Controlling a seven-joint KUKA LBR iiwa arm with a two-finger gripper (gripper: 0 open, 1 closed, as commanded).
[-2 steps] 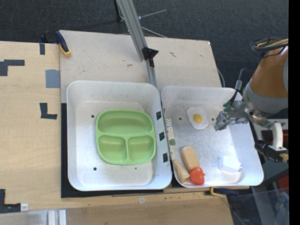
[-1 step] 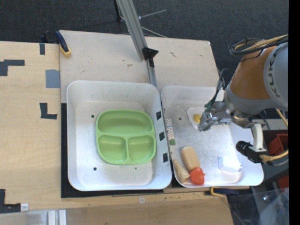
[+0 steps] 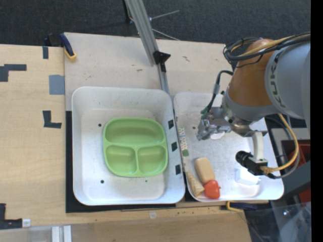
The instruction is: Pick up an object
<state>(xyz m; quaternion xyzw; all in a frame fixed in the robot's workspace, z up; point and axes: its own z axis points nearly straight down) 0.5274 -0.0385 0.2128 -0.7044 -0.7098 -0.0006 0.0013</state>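
The grey arm with its orange band reaches in from the right over the right bin. My gripper hangs over the middle of that bin, pointing down and to the left. A tan bread-like block lies near the bin's front, below the gripper and apart from it. A red tomato-like ball rests against the block's front end. A thin tan stick lies along the bin's left wall beside them. A white object sits at the front right of the bin.
The left bin holds a green divided plate. A metal pole slants in from the top to the gap between the bins. A black cable plug hangs from the arm over the right bin.
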